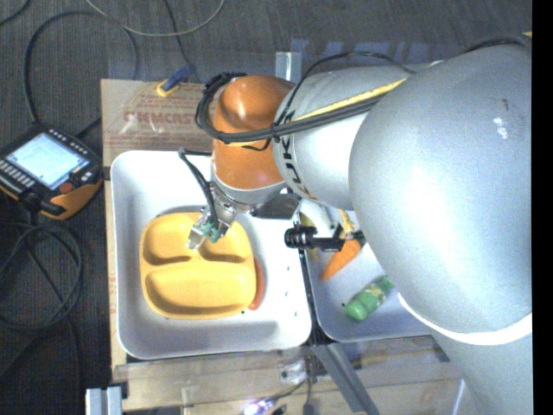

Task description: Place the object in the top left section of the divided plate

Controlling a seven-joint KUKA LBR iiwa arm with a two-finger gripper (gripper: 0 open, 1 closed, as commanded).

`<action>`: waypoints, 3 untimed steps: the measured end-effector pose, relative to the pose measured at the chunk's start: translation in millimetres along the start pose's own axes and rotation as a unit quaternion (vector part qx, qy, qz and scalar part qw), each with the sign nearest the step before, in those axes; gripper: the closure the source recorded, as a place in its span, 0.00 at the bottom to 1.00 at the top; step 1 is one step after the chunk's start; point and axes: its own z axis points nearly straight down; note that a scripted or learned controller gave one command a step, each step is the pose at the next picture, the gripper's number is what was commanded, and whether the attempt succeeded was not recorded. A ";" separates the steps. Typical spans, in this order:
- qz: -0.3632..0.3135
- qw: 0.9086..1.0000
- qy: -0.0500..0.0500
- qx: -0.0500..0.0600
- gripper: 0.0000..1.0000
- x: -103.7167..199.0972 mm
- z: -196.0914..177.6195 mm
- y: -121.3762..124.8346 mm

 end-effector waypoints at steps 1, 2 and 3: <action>0.000 1.000 0.000 0.000 0.00 0.1 0.0 0.1; 0.000 1.000 0.002 -0.001 1.00 0.7 -7.2 1.1; 0.000 1.000 0.002 -0.001 0.00 1.0 -7.1 1.2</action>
